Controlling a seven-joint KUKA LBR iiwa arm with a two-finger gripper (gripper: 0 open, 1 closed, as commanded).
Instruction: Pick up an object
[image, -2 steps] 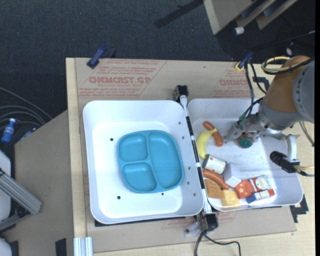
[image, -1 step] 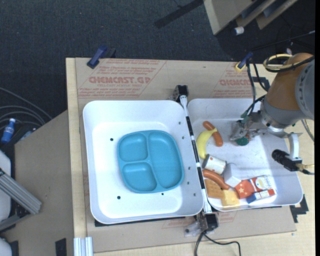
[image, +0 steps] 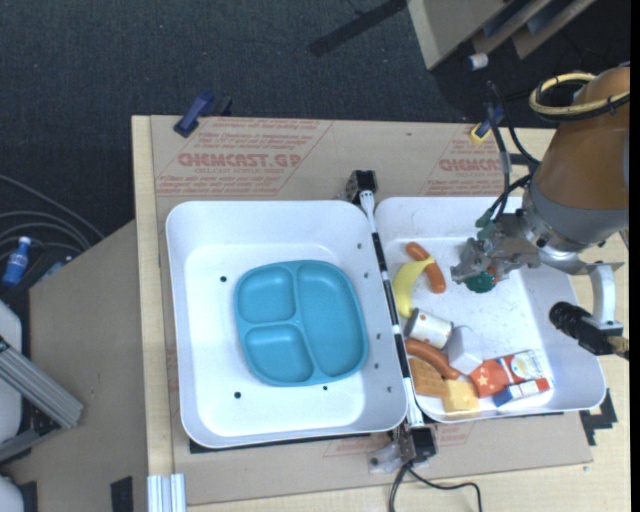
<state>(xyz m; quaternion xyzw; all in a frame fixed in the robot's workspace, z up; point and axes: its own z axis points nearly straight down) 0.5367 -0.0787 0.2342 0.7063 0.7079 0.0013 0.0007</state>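
My gripper (image: 478, 268) hangs over the back middle of the right bin (image: 570, 300), at the end of the grey and orange arm. A small dark green object (image: 483, 283) sits right at its tip, touching it or just under it; whether it is gripped is unclear. To the left of the gripper lie a yellow banana (image: 404, 287) and two small orange pieces (image: 436, 277). Nearer the front are a white cup (image: 430, 327) on its side, a red sausage (image: 435, 357), a slice of bread (image: 432, 380) and a red and white carton (image: 510, 377).
The left bin (image: 200, 250) holds a blue divided plate (image: 298, 322). A black clamp (image: 362, 184) sits at the back between the bins. The arm's black fitting (image: 580, 325) overhangs the right bin's right side. Cardboard covers the bench around both bins.
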